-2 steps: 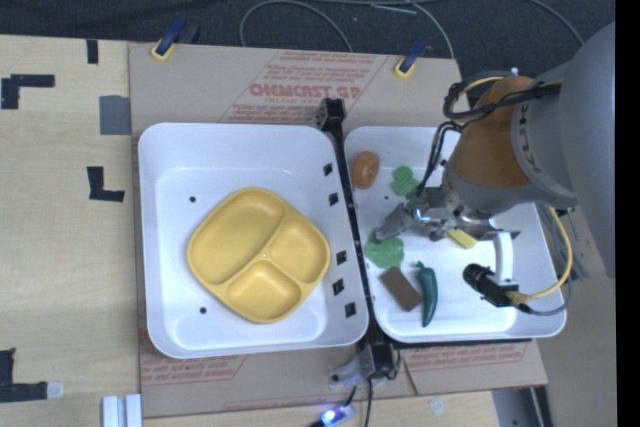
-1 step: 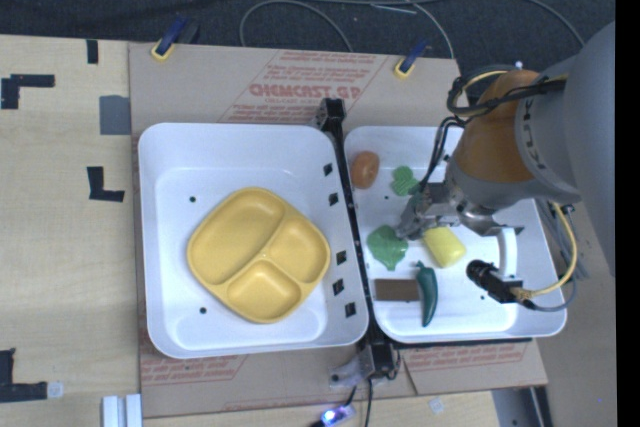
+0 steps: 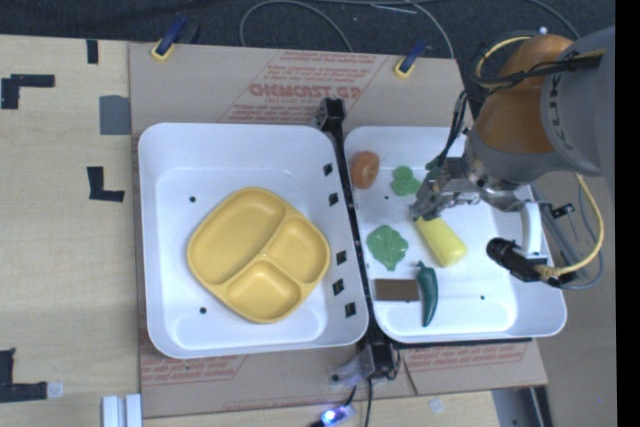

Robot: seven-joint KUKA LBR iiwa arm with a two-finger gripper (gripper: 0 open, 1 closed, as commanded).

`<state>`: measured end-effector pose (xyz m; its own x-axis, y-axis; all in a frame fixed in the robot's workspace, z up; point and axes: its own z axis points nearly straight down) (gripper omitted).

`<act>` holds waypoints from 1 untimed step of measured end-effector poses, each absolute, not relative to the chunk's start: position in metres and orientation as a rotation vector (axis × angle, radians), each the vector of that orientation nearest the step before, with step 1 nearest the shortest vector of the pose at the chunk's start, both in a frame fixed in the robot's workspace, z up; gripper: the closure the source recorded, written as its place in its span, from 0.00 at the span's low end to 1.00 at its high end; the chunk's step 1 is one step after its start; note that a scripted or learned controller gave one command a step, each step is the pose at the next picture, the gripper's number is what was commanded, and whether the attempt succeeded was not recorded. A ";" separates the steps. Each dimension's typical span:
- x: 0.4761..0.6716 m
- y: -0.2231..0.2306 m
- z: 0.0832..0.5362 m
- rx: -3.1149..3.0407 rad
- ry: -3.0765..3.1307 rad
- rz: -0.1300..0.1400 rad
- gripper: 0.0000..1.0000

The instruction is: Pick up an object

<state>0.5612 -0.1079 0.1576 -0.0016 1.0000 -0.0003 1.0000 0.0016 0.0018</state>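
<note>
Hovering low in the right-hand shallow white bin (image 3: 500, 315), the grey two-finger gripper (image 3: 432, 200) just over the upper end of the yellow plastic cylinder-shaped toy (image 3: 441, 241). Looks like the approach step of the pick, nothing lifted yet. Cannot tell whether the claw is spread or clenched, nor whether it touches the yellow piece. Next move, by judgement: settling squarely over the cylinder and closing across its narrow width, not along its length.

Yellow cylinder lying flat near the middle of the right bin, long axis on a diagonal, upper end toward the top left under the claw, lower end toward the bottom right. Around it: a small light-green leafy piece (image 3: 404, 180), an orange rounded toy (image 3: 364, 168), a flat green leaf shape (image 3: 386, 245), a dark green pepper (image 3: 428, 293), a brown block (image 3: 396, 290). In the left white bin (image 3: 160, 215), a yellow divided plastic plate (image 3: 258, 255).
</note>
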 end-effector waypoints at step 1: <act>0.562 -0.108 0.210 2.218 2.222 0.002 1.00</act>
<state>0.5621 -0.1076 0.2097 -0.0017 1.0000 -0.0005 1.0000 0.0017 0.0025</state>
